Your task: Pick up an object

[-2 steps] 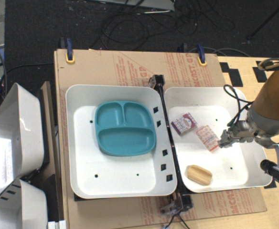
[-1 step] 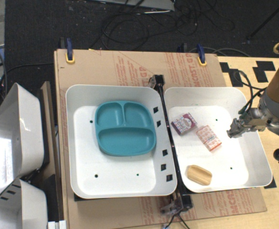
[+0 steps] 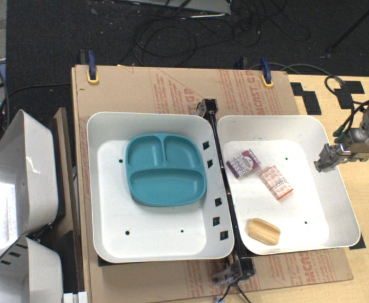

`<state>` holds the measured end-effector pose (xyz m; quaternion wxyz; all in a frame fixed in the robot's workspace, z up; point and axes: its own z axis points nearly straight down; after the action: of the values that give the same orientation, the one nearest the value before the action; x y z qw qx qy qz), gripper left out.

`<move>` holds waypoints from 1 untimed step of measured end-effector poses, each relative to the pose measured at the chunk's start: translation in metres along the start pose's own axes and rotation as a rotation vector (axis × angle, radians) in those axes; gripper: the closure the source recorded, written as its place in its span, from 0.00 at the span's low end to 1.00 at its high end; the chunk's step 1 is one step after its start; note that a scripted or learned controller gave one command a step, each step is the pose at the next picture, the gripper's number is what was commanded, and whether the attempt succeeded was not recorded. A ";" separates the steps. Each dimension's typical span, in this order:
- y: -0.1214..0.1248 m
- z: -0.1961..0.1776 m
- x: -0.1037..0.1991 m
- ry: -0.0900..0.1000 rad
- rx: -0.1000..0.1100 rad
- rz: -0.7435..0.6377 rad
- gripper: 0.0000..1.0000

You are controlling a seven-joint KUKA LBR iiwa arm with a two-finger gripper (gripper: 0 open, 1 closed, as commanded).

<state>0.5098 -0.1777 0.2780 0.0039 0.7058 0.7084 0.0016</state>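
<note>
Over the right rim of the right bin (image 3: pixel 336 232), the gripper (image 3: pixel 326 158) reaches in from the right side of the camera view, its grey body low above the bin's sloped wall. Its fingertips are small and dark against the white plastic, and whether they stand apart or together cannot be told. Nothing can be seen between them.

Three objects lie on the floor of this bin, all to the left of the gripper and apart from it. A small purple and white packet (image 3: pixel 243 163) lies nearest the divider between the bins, tilted. Just beside it, toward the lower right, lies a red and white patterned box (image 3: pixel 277 182), also at a slant; the two are close, and it is unclear whether they touch. Nearer the front edge, well apart from both, lies a tan oblong object (image 3: pixel 263 231) that looks like a bread roll or sponge.

The left bin (image 3: pixel 108 232) holds a teal divided plate (image 3: pixel 166 170) with two small compartments along its far side and one large compartment along its near side. The plate lies flat toward the back and middle of that bin.

Both bins rest on a cardboard sheet (image 3: pixel 172 87) printed with red lettering and held at its far edge by two clamps with yellow grips (image 3: pixel 93 76). Black cables (image 3: pixel 172 27) trail across the dark floor beyond the bench.
</note>
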 end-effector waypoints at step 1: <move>0.001 -0.022 0.000 0.001 0.004 0.000 1.00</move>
<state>0.5109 -0.1777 0.3003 0.0020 0.7056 0.7086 0.0006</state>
